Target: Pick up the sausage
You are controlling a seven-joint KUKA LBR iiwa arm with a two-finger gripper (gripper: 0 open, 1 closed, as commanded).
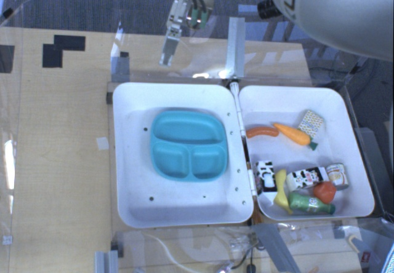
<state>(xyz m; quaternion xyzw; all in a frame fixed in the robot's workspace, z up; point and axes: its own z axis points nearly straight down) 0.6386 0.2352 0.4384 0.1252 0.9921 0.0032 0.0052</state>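
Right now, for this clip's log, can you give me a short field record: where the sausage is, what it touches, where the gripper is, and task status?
target: sausage, lying flat in the right bin, near its left wall
neighbour: carrot, its tip at the sausage's right end; contact cannot be told
left bin: holds a blue divided tray
gripper: above the bench beyond the left bin's far edge, apart from the sausage
held: nothing between the fingers
status: sausage not yet picked up
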